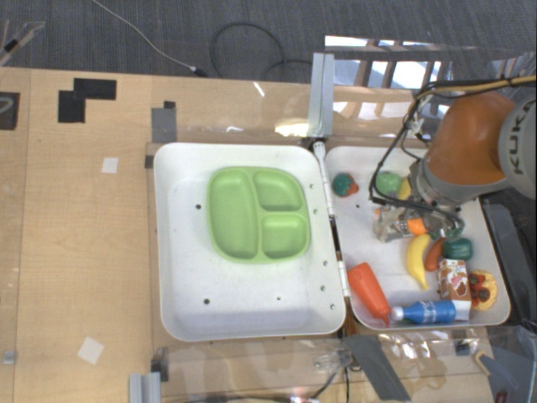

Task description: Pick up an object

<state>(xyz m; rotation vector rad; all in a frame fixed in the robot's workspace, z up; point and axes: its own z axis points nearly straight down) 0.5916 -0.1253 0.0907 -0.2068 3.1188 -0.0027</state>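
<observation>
The right bin (369, 225) holds a heap of toy food. A yellow banana (417, 259), an orange carrot (369, 289), a blue and white bottle (431, 312), a small printed carton (453, 277) and a green and red ball (344, 185) lie in it. A light green round piece (388, 181) sits beside the wrist. My gripper (401, 222) hangs low over the bin's middle, just above the banana's top end and next to a small orange piece (417, 224). The arm's orange band (466, 137) covers the bin's back right.
The left bin (180, 300) bears a green divided plate (257, 212) in its middle. A metal post (322, 91) stands at the back between the bins. Black cables (403, 141) loop from the wrist. Wooden bench top stretches to the left.
</observation>
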